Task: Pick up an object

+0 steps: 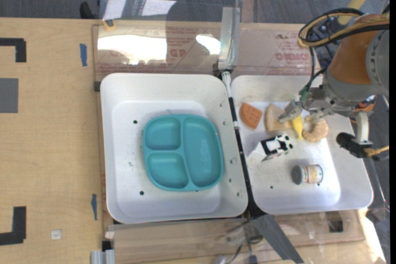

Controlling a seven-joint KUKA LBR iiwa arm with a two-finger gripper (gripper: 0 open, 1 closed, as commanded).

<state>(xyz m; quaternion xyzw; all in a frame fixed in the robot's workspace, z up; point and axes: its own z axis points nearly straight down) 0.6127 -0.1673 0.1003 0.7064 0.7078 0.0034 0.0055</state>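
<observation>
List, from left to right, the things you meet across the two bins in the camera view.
Teal divided plate → orange slice-shaped piece → black-and-white toy → small can lying on its side. The cluster under the gripper overlaps, so it is left out.

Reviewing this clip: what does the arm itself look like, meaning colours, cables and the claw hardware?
The arm is grey with an orange band above the wrist. Yellow and black cables loop beside the band. The claw is pale metallic grey with a greenish spot at its base, and a black fitting juts out lower down.
</observation>
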